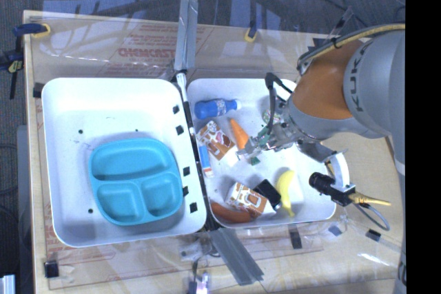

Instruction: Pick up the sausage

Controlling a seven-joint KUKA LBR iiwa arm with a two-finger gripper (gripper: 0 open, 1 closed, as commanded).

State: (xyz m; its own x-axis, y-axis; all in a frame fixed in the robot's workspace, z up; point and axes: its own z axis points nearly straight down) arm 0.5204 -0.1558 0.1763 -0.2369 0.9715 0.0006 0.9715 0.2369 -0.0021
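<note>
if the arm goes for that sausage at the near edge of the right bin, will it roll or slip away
Probably awkward. The sausage looks smooth and rounded, so it may slip or roll. It lies against the bin wall, partly under a carton, which likely hinders a clean grasp.

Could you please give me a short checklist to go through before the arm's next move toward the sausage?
1. Sausage in view, at the right bin's near edge: ok.
2. Sausage free of cover: not ok, a snack box lies partly over it.
3. Claw above the sausage: not ok, it sits mid-bin beside the carrot.
4. Claw free of objects: cannot tell.
5. Banana apart from the sausage: ok.
</note>
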